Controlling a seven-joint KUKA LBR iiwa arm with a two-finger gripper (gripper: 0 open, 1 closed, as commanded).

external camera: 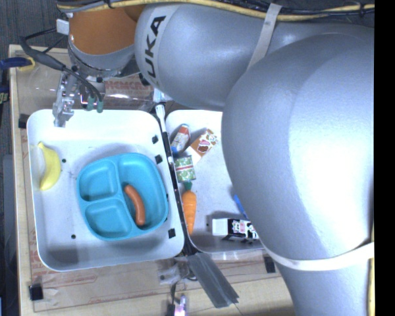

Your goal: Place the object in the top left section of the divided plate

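A blue divided plate [122, 196] lies in the left bin [52, 242]. A hot dog sausage [135, 204] rests in the plate's right section; its two left sections hold nothing. A yellow banana [48, 166] lies on the bin floor left of the plate. My gripper [66, 107] hangs over the bin's top left corner, above and left of the plate, with nothing visible between its fingers. Whether they are open or shut is unclear from this angle.
The right bin [207, 242] holds a carrot [189, 209], a small bottle [180, 138], a green packet [185, 169], a brown carton [204, 142] and a white box [232, 227]. My large grey arm [283, 110] covers most of that bin's right side.
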